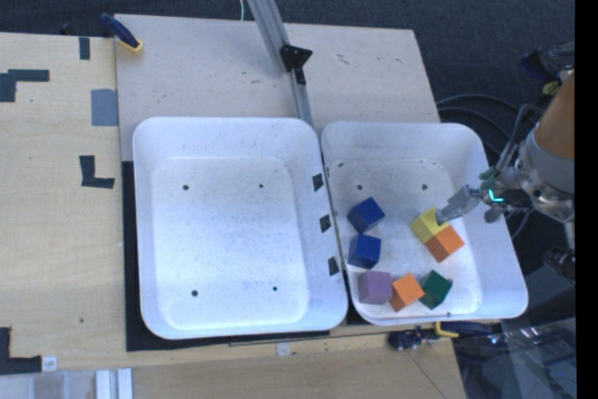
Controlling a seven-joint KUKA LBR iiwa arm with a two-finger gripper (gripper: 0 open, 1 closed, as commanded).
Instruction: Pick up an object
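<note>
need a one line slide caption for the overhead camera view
Gripper poised beside a yellow block in the right bin, among blue, orange, purple and green blocks.

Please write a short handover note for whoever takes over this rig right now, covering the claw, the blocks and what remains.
Claw: low over the right bin, at the yellow block; open or shut cannot be told, and nothing is seen held.
Blocks, all in the right bin: yellow block touching the orange block; two blue blocks towards the middle; purple block, small orange block and green block along the near wall.
Done: approach to the yellow block.
Left: grasp one block and lift it clear.
</note>
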